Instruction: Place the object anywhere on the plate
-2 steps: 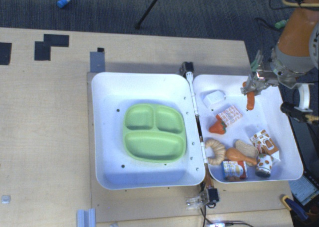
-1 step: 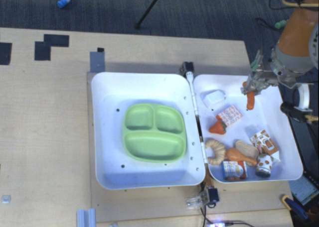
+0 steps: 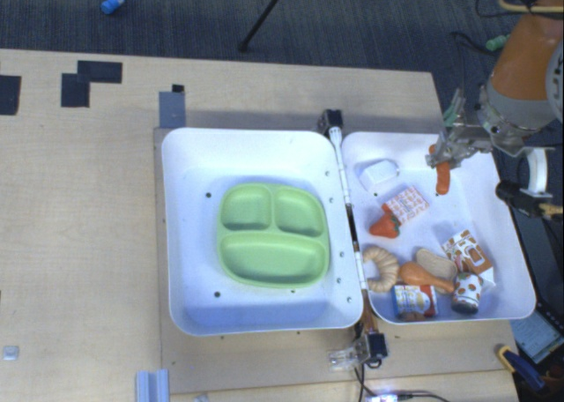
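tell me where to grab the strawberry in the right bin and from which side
Take the strawberry across its wide red body, coming straight down from above. It lies flat on the bin floor with the small printed box tight against its upper right, so close the fingers along the line from upper left to lower right, where the floor on both sides looks bare. Its tapered tip would likely slip.

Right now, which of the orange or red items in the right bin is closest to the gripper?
The small orange carrot-shaped piece, hanging directly under the gripper at the bin's upper right. The red strawberry and the orange drumstick lie farther down.
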`<state>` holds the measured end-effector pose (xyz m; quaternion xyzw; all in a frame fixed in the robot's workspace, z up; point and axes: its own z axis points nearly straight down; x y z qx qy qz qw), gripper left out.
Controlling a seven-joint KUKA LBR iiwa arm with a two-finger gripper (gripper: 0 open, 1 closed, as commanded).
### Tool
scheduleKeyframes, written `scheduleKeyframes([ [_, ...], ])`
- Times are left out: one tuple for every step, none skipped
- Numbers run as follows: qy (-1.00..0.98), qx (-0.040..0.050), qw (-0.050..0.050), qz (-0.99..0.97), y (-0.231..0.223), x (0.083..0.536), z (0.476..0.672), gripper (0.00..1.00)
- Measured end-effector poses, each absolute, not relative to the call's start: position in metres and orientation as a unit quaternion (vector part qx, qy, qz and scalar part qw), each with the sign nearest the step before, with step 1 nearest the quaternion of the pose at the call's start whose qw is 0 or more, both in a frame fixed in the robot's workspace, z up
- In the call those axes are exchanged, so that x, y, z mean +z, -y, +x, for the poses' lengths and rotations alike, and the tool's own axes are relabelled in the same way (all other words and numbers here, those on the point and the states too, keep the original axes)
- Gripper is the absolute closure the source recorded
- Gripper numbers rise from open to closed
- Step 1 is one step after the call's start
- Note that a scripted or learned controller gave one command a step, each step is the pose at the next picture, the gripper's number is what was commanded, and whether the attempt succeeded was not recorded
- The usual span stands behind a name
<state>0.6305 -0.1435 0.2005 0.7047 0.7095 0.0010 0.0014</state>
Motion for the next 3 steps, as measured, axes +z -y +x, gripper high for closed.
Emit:
scheduleKeyframes([
  [-0.709, 0.001, 0.001, 0.705, 0.1435, 0.2005, 0.6305, 0.0],
  [-0.709, 0.001, 0.001, 0.705, 0.1435, 0.2005, 0.6305, 0.0],
  [-0.709, 0.001, 0.001, 0.705, 0.1435, 0.2005, 0.6305, 0.0],
])
